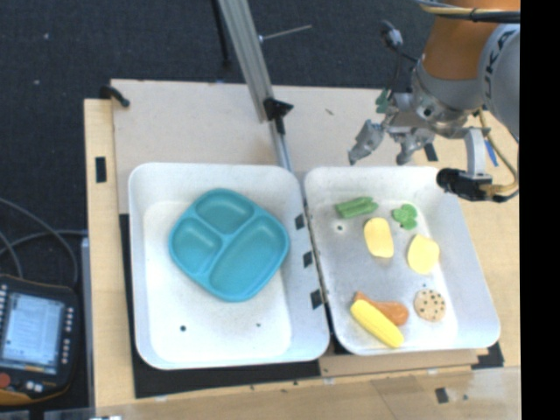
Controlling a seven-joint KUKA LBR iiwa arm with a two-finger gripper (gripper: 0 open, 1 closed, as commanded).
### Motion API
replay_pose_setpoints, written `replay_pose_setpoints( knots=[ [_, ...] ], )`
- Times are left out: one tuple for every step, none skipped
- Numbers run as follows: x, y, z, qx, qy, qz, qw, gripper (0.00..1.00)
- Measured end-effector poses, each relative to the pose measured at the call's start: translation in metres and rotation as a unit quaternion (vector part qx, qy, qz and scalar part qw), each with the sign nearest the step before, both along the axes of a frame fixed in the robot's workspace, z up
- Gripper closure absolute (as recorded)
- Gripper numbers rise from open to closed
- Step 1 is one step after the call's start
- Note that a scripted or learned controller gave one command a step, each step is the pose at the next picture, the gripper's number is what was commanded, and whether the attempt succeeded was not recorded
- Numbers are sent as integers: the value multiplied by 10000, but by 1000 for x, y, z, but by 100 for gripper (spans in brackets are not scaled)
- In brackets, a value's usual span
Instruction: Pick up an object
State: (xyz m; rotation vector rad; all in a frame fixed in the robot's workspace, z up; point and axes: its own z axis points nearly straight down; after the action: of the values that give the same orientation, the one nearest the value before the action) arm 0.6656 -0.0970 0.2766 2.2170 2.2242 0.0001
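Observation:
The right bin (pixel 455 326) holds several toy foods. A green bean pod (pixel 355 206) lies at its back left, with a small green broccoli piece (pixel 405 215) to its right. Two pale yellow pieces (pixel 379 237) (pixel 423 254) sit mid-bin. At the front lie a yellow corn cob (pixel 377 323), an orange carrot (pixel 390 311) and a dotted cookie (pixel 429 304). My gripper (pixel 386 147) hangs above the bin's back edge, fingers spread apart, with nothing between them.
The left bin (pixel 157 339) carries a blue divided plate (pixel 230 244). A slanted metal post (pixel 254 68) rises behind the gap between the bins. A black pendant with a screen (pixel 33 331) sits at the far left.

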Motion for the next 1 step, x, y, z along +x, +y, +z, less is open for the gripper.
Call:
replay_pose_setpoints(
  knots=[
    [0, 0, 0, -2, 1, 1, 10000, 0]
  ],
)
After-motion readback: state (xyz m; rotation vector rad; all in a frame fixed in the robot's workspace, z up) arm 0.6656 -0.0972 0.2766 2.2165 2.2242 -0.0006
